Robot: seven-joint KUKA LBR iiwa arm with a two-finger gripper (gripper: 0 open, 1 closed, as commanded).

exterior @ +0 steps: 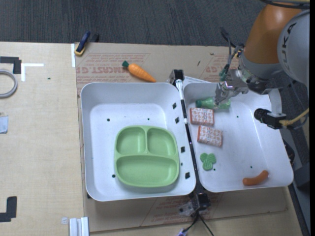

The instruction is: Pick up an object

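From my seat I read the scene left to right. On the table (pixel 39 146) outside the bins lies a toy carrot (pixel 140 72), on the cardboard behind the left bin (pixel 93 146). That bin carries a green divided plate (pixel 146 156), nothing worth reaching for from here.

In the right bin (pixel 275 156) I have choices: two brick-patterned blocks (pixel 202 116) near the dividing wall, one behind the other, a small green leafy piece (pixel 208 161) in front of them, an orange sausage (pixel 255 178) at the near right corner, and a pale green piece (pixel 207 103) at the back. The gripper (pixel 222 96) sits right at that green piece, apparently touching its right end, so I take that as my target.

Whether the jaws are spread or pinching it, I cannot tell; they are too small and dark against the arm's wrist.

To do this well, I'd want the jaws straddling the piece across its narrow width, not along its length, and low enough to catch its middle. The nearer block sits just beside it, so I judge a sloppy descent could nudge that instead. I'd close firmly, lift straight up, and check the piece rises with me.
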